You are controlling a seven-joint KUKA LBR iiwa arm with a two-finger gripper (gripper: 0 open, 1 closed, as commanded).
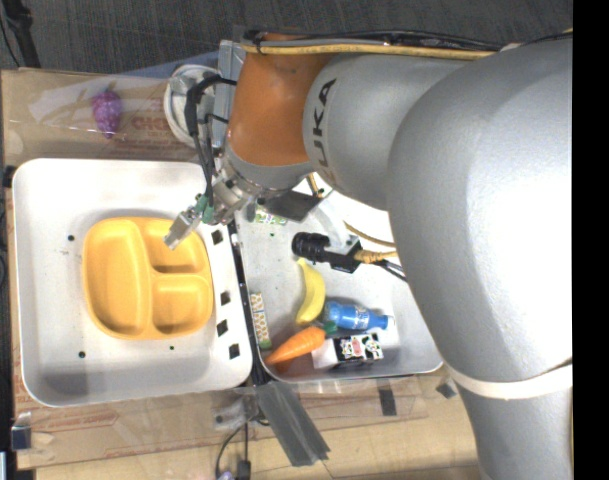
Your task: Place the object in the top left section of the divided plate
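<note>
Bright, even overhead light. Left white bin (44, 268) is close to blown out on its floor, with a soft grey shadow along the lower rim. Yellow divided plate (149, 276) is saturated, its dividers shaded gently, no hard glare. Grey arm (464, 168) shows a broad smooth highlight across its casing and fades darker toward the top; the orange band (274, 108) has a dull sheen. Arm shadows part of the right bin (284, 258). Dark floor at the top is dim and grainy. Overall focus is soft, fine detail smeared, small print on the bench items unreadable. Gripper (189, 220) is slightly blurred. Mild compression noise.
</note>
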